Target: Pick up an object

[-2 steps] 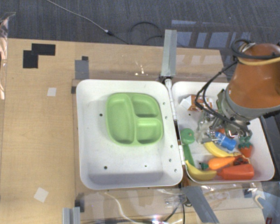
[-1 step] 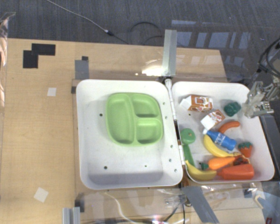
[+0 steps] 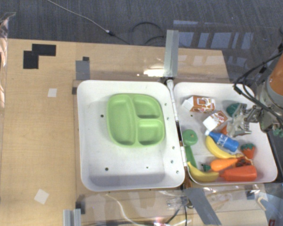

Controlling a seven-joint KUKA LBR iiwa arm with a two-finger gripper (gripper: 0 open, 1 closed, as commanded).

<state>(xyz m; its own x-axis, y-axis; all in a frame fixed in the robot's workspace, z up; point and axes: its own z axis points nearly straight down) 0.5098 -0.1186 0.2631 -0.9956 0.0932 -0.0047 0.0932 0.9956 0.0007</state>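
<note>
Lower right, a red pepper (image 3: 238, 173) lies beside a banana (image 3: 203, 174); above, the gripper (image 3: 239, 124) (grip unclear) hovers over a bottle (image 3: 225, 141).

- Your left bin (image 3: 92, 173): open floor all around the green divided plate (image 3: 134, 119).
- Your right bin (image 3: 272, 173): toys crowd the floor, banana (image 3: 217, 147), orange carrot (image 3: 222, 164), blue bottle (image 3: 225, 141) touching.

Two white bins on the desk: left bin (image 3: 85, 140) and right bin (image 3: 271, 166). The left one has one green divided plate (image 3: 134, 120). The right one has two bananas (image 3: 216, 146) (image 3: 203, 174), one blue bottle (image 3: 225, 142), one orange carrot (image 3: 221, 164), one snack packet (image 3: 201, 104) (plus some small bits too jumbled to count).
</note>
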